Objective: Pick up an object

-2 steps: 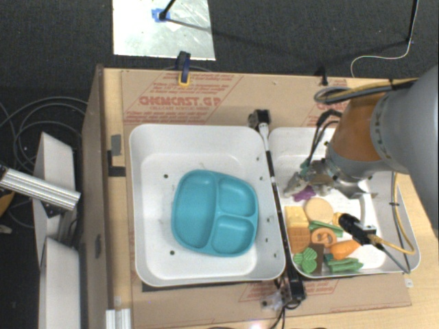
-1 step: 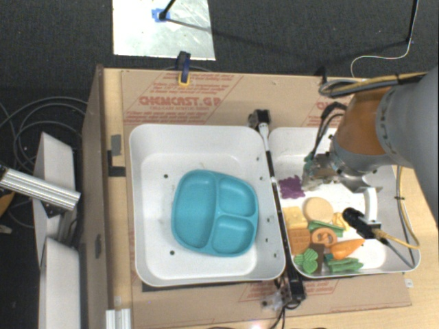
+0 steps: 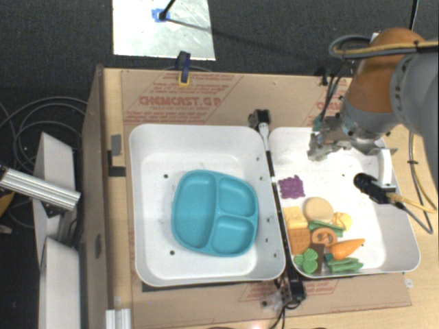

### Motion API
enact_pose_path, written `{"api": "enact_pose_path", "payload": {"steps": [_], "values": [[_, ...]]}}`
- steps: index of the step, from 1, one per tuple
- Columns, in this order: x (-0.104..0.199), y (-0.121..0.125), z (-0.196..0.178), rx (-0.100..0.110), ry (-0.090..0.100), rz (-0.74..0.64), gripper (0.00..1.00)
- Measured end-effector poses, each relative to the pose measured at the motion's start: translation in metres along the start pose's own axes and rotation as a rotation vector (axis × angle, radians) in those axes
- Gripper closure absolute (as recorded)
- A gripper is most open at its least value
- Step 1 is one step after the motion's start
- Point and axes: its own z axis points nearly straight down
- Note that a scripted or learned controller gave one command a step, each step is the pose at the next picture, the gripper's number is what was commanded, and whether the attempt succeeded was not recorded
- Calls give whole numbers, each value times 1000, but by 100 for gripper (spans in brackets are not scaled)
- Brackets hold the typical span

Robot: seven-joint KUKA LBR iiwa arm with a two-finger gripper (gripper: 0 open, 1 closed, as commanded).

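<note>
the gripper [image 3: 321, 149] hangs over the upper part of the right bin [image 3: 391, 214], above bare white floor, and from this slant i cannot tell how it is set or whether it carries anything; nothing is plainly seen in it. this looks like the approach step of the pick, nothing lifted yet. the things to choose from lie lower in the same bin, toward its near left corner and well apart from the gripper: purple grapes [image 3: 291, 186], knobbly and matt, then a tan bun [image 3: 318, 208], round and smooth, a yellow block [image 3: 295, 218] beside it, an orange carrot [image 3: 347, 247], tapered and glossy, and green pieces [image 3: 310, 259] at the front edge. they look like hard plastic toy food, crowded and touching. the next move probably calls for travel toward that cluster and a descent on one piece. the left bin [image 3: 147, 184] holds a blue tray [image 3: 214, 212], smooth, with three wells.
</note>
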Motion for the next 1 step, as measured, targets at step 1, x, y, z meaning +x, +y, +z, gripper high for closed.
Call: {"api": "enact_pose_path", "payload": {"steps": [1], "values": [[-1, -2, -5, 7, 0, -2, 100]]}}
